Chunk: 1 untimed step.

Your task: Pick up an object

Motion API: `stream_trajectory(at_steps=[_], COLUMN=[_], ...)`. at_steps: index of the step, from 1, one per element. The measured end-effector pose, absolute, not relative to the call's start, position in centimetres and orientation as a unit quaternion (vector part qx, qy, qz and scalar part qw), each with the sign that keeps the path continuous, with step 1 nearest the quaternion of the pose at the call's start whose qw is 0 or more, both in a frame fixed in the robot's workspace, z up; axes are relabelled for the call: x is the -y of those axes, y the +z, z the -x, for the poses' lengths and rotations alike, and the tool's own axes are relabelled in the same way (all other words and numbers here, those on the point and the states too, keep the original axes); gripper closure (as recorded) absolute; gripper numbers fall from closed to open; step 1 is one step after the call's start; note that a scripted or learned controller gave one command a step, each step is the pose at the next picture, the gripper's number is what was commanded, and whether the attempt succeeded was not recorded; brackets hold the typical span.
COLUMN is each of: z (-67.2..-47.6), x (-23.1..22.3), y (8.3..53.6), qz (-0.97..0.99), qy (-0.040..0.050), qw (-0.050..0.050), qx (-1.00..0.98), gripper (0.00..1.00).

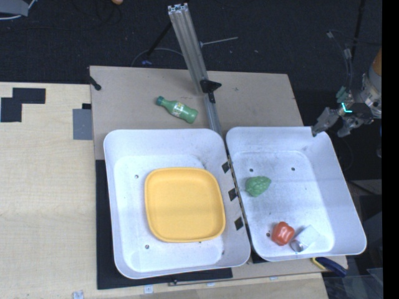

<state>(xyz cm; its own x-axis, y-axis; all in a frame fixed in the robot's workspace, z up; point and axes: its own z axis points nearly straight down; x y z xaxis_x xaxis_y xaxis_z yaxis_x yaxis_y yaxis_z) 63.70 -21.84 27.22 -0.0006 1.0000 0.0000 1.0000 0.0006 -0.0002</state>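
The right bin (336, 185) holds a lumpy green object (257, 185) near its left wall. A red object (282, 233) lies near the bin's front edge, with a small pale, partly clear item (304, 240) beside it. A square yellow plate (184, 204) lies flat in the left bin (121, 167). My gripper (334, 124) hangs past the right bin's far right corner, outside the rim and well away from all these objects. Its two dark fingers stand apart with nothing between them.
A small green bottle (177, 109) lies on its side on the bench behind the left bin. A slanted aluminium rail (194, 48) rises from between the bins' far corners. Black clips (232, 194) join the bins along the middle.
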Motion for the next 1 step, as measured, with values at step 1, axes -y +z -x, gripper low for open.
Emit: stream_trajectory(at_steps=[1], z=[-63.69], x=[21.84], y=[27.21], qz=[0.707], qy=[0.0001], qw=[0.000], qx=[0.707], gripper=[0.00])
